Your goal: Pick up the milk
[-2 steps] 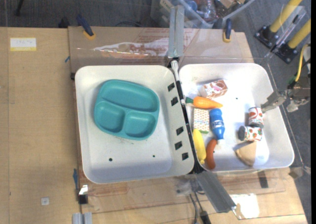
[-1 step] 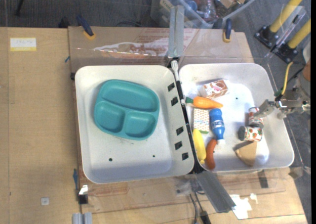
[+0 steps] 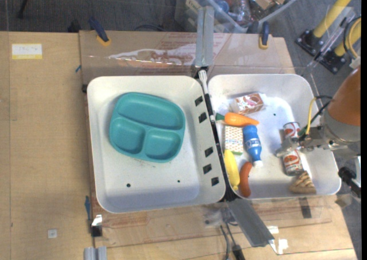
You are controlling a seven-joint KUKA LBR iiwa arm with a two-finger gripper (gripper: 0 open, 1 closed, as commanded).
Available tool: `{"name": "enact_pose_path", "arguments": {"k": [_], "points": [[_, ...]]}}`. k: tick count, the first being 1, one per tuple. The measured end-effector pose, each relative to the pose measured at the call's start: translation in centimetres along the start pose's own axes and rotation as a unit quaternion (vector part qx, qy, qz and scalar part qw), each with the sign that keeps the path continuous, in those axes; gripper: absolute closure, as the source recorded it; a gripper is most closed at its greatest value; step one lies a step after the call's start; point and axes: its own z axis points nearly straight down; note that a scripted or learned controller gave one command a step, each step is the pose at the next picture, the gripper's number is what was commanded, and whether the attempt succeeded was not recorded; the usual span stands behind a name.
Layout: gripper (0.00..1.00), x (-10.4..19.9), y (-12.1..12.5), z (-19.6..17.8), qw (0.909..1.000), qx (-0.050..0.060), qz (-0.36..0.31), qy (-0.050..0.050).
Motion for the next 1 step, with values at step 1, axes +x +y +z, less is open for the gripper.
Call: {"name": "enact_pose_path", "arguments": {"k": [1], "points": [[1.0, -0.58, 0.0, -1.17, 1.0, -0.004, 0.004, -0.005]]}}
